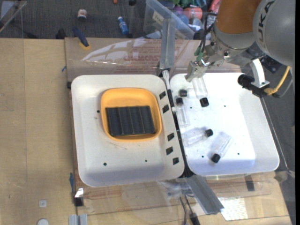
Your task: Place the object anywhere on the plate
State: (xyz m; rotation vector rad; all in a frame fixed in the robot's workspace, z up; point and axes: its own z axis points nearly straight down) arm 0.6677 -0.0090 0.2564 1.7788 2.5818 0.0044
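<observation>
The arm [262,18] enters from the upper right of the camera view, its orange band above the wrist, and its pincer [196,69] hangs over the far left corner of the right bin [253,125]. Whether the pincer is open or closed cannot be told; a clear vial [200,90] with a black cap lies just below the tip, and contact between the two cannot be confirmed. The right bin contains several clear vials with black caps: the one near the pincer, a second [198,135] lying near the bin's middle, a third [220,148] tilted toward the near side, and a fourth [181,111] lying along the left wall, hard to make out against the white. A small black cap [182,93] sits near the far left corner, just beside the wall. The left bin [89,163] holds the orange plate [108,97], set roughly at its centre, and a dark ribbed rectangular item [130,120] lies flat on the plate. None of the vials is on the plate; all rest in the right bin. Both bins sit side by side on the table [33,125], touching along a central divider with black clips. A clear tub of coloured items [187,3] stands beyond the bins.
</observation>
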